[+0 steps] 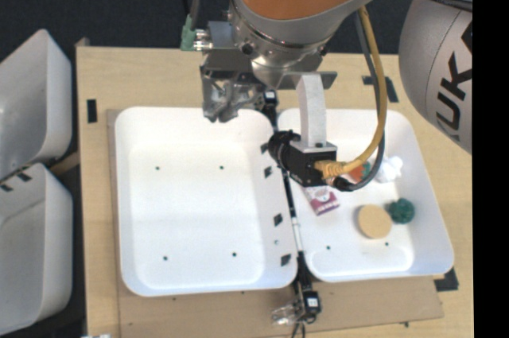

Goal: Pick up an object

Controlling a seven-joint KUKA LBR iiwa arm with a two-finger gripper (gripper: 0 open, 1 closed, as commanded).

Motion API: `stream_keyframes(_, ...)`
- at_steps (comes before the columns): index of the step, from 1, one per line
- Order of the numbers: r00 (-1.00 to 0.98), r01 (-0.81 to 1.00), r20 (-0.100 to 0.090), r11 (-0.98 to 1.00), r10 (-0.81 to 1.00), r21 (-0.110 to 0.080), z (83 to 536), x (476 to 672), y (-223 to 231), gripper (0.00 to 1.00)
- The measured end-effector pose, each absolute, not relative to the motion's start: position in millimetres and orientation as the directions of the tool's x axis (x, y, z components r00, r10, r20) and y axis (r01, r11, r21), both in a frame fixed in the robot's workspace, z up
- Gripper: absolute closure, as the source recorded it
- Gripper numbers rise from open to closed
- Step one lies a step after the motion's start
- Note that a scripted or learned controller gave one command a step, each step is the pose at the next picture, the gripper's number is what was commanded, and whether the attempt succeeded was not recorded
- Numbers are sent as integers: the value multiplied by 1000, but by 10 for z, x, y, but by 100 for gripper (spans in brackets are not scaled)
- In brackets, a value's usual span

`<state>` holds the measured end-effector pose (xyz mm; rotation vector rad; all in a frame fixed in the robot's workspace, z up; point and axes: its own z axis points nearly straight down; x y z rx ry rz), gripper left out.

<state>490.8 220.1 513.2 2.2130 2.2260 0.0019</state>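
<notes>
Toward the near right of the right shallow white bin (429, 249), a flat tan round disc (374, 222), seemingly cork or wood, is being shown lying just beside a small green fuzzy ball (402, 210). A purple-and-white paper packet (324, 202) and a crumpled white scrap (391, 168) are being held in the same bin. The disc is being judged light, stiff and sturdy, best taken across its rim; the ball is being judged soft. Bare floor is being presented by the left shallow white bin (191, 201). The grey metal gripper (229, 99) is being held over that bin's far edge; whether it is open cannot be told.
</notes>
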Motion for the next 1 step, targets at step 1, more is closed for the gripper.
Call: stream_keyframes(1, -1, 1000, 1, 1, 1000, 6, 5537, 5237, 2214, 100)
